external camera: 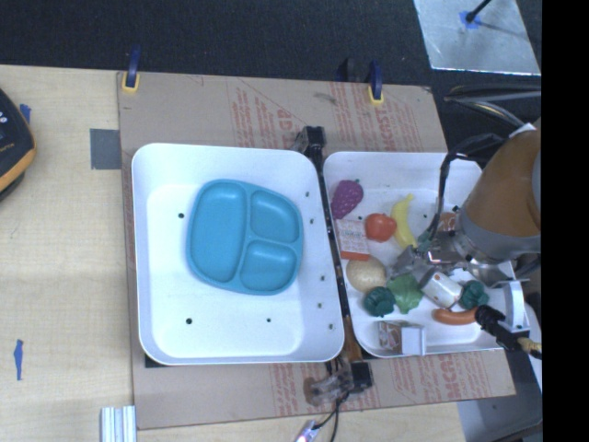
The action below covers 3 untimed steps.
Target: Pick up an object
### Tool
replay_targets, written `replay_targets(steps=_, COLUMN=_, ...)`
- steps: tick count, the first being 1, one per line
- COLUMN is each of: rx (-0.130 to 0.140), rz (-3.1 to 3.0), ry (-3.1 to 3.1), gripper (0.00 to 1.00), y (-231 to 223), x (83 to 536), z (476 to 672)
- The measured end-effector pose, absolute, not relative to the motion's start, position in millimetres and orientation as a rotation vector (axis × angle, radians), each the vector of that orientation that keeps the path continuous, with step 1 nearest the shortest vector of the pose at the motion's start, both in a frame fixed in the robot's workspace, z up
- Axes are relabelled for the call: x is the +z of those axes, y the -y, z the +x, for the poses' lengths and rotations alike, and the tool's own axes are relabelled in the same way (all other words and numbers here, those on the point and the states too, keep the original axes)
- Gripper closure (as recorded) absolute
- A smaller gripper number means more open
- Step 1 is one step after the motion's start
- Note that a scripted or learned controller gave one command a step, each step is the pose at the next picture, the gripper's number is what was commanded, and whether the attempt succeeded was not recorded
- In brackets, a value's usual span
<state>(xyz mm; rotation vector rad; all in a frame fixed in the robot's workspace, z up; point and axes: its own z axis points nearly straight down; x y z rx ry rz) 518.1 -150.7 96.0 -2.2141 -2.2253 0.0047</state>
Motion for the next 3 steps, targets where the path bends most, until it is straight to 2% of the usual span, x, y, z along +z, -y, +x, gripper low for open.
replay_targets(steps=1, rx=0.005, rz=-2.211, ry=2.225, gripper=0.0, y=103, x=91, z=489.7)
replay_targets(steps=2, rx=0.004, rz=-2.213, ry=2.225, gripper=0.0, y=104, x=91, z=475.5)
replay_targets(steps=3, rx=0.007, rz=-2.21, ry=2.227, gripper=1.0, y=106, x=101, z=475.5)
